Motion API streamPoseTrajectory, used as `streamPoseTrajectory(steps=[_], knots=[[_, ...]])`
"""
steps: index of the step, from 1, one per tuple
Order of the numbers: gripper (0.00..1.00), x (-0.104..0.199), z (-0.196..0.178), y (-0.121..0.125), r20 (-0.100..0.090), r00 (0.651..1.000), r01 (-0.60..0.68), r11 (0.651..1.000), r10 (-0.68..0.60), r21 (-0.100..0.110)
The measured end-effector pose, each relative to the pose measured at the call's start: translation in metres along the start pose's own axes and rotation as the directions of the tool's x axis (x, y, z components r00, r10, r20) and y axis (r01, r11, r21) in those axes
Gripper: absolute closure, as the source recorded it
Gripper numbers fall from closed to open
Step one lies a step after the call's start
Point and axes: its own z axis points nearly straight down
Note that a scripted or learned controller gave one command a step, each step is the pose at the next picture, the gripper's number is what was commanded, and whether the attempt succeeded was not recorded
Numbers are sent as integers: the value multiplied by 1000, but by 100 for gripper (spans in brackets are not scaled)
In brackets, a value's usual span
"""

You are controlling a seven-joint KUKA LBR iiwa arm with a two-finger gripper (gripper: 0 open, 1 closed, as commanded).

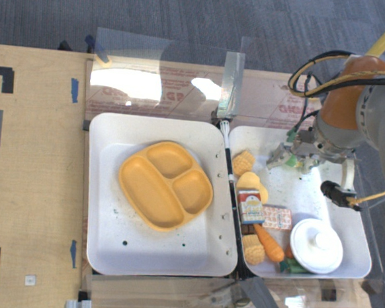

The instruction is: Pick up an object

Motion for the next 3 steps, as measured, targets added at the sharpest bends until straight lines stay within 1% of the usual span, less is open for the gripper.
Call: streamPoseTrajectory(steps=[1,2,3], knots=[[0,2,11,16,1,991,-136,990,136,24],[100,3,3,13,0,991,-137,990,137,36],[100,54,-94,19,-2,996,-91,996,91,-17]])
